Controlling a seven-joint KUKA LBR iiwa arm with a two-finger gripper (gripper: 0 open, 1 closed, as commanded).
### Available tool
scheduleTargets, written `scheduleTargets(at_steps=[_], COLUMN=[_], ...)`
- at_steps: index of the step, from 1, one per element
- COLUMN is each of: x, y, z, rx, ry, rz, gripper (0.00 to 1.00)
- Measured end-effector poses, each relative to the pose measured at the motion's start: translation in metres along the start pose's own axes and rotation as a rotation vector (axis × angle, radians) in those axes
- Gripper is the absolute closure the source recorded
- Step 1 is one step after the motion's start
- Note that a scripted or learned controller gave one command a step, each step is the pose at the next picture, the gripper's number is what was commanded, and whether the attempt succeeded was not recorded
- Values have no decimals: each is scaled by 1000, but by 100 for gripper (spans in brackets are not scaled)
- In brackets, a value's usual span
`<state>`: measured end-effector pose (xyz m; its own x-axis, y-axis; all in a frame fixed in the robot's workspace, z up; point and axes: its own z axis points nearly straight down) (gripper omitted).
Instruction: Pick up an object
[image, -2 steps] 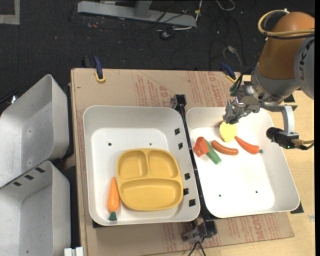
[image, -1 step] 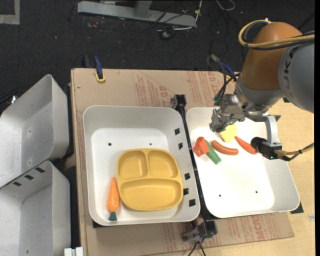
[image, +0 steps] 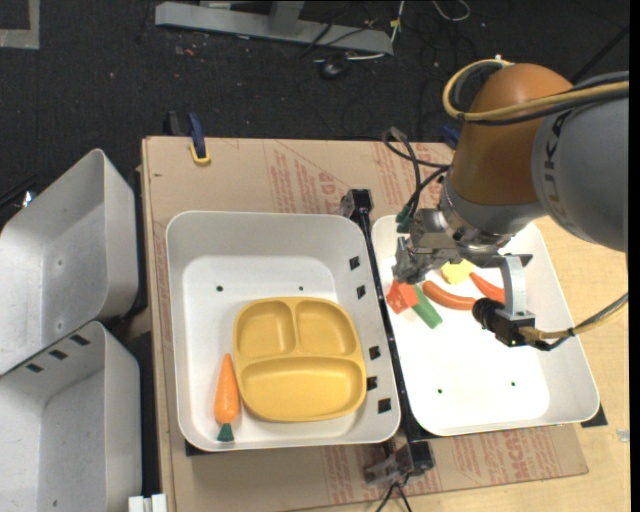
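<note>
On the bench (image: 270, 165), two white bins sit side by side, touching along their inner walls. At far left, outside the bench, two grey trays (image: 60, 290) lie tilted, one above the other.

The left bin (image: 190, 300) holds a yellow divided plate (image: 298, 358) with three compartments, set near the bin's centre and front. A carrot (image: 227, 393) lies just beside the plate's left edge, green tip toward the front wall. It lies on the bin floor, not in any compartment.

The right bin (image: 500, 400) holds a cluster of small items near its rear left corner: a red block (image: 401, 297), a green stick (image: 428, 312) just right of it, an orange sausage shape (image: 449, 296), a yellow piece (image: 457, 272) and a red-orange piece (image: 488, 286). They lie close together; whether they touch cannot be determined.

The arm (image: 560, 160) reaches in from the right, its orange band above the wrist. The gripper (image: 412, 268) hangs over the cluster, at the red block's rear. Its fingers point down into the bin; the view does not resolve whether they are spread or pressed together, and no item shows between them. A black cable (image: 540, 340) runs to the right.
</note>
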<state>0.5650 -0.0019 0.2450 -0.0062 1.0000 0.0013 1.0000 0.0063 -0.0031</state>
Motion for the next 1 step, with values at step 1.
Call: scheduleTargets(at_steps=[1], x=[46], y=[-11], z=[5], rx=[0], ry=[0], rz=[-1], gripper=[100])
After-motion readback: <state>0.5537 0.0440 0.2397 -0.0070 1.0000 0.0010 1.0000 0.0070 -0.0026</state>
